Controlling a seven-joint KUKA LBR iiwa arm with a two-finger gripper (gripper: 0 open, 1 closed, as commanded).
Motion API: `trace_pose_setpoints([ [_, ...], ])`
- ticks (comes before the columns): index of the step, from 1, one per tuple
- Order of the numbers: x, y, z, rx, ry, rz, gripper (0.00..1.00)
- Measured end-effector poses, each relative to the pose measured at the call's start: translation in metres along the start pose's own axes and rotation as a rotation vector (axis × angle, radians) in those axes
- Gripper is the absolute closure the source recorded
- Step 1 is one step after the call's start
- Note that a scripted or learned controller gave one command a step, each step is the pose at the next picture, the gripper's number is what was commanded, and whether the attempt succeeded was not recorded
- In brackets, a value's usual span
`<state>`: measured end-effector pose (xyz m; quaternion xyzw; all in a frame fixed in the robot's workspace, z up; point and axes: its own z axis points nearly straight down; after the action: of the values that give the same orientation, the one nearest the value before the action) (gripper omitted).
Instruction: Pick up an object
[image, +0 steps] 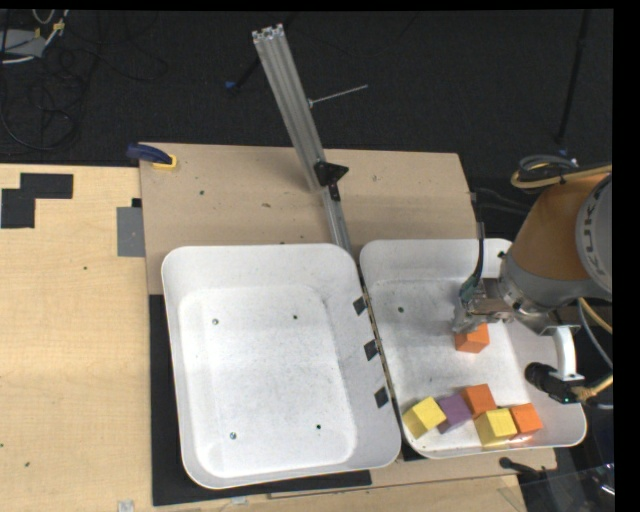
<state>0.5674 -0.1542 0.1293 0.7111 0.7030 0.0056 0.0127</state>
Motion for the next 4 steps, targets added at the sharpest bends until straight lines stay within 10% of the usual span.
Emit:
trace_pose_setpoints([
  [3, -0.002, 0.007, -0.166, 0.022, 0.009, -0.013, 1.0],
  [4, 0.048, -0.002, -0.155, 0.03, 0.012, -0.015, 1.0],
])
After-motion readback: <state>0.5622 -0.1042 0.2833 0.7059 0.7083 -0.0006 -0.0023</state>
